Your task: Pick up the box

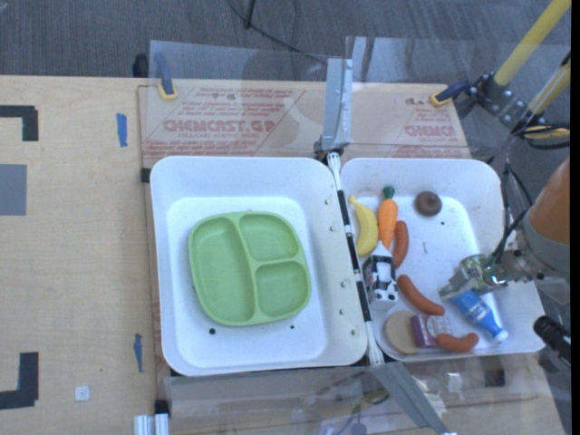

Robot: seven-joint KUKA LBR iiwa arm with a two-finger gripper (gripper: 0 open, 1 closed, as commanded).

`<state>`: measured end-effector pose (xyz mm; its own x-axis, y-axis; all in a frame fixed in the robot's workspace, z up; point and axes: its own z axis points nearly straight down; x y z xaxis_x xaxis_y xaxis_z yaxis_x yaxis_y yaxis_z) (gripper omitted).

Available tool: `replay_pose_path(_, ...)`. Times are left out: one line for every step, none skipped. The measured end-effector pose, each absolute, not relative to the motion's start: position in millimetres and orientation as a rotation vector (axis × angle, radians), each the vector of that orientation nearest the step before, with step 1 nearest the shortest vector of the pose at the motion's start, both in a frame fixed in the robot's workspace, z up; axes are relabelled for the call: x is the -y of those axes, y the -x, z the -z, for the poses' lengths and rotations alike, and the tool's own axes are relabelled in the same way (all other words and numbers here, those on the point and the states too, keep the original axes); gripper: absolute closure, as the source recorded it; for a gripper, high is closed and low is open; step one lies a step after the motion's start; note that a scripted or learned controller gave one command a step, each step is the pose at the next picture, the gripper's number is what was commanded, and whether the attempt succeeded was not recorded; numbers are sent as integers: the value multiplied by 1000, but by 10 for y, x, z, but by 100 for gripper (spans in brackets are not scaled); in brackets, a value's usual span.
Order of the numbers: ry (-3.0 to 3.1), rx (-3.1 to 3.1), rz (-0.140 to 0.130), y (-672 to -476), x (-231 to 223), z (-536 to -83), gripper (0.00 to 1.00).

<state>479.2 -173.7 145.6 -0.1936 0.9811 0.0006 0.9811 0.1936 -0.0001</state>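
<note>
Nearest the lens, at the bin edge on the camera side of my gripper (465, 279), a tan plate (396, 332) is carrying one purple block (423, 331) and one of the sausages (456, 341).

I am hanging my gripper over the right bin (489, 175), and I cannot tell whether it is open or closed. I am taking the blue box (478, 314) as my target. It is lying flat on the bin floor just beside my gripper, on the camera side and slightly back toward my arm. Its long axis is running at a slant, with one end almost under my tool and the other pointing toward the bin's near corner on my arm's side. Nothing is showing it gripped, so the pick is looking not yet made to me. I am judging that the coming move needs a short shift along that slant, then a descent.

Counting onward past my gripper, I am seeing:
- three sausages in all
- one black-and-white carton (383, 279)
- one banana (365, 227)
- one carrot (387, 222)
- one brown round piece (428, 204)

Farther out, the left bin (172, 198) is holding one green divided plate (249, 267).
</note>
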Motion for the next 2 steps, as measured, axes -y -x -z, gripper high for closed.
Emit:
replay_pose_path(2134,2314,4,-5288,1277,-866,0)
replay_pose_path(2138,2307,3,-5955,1137,-860,0)
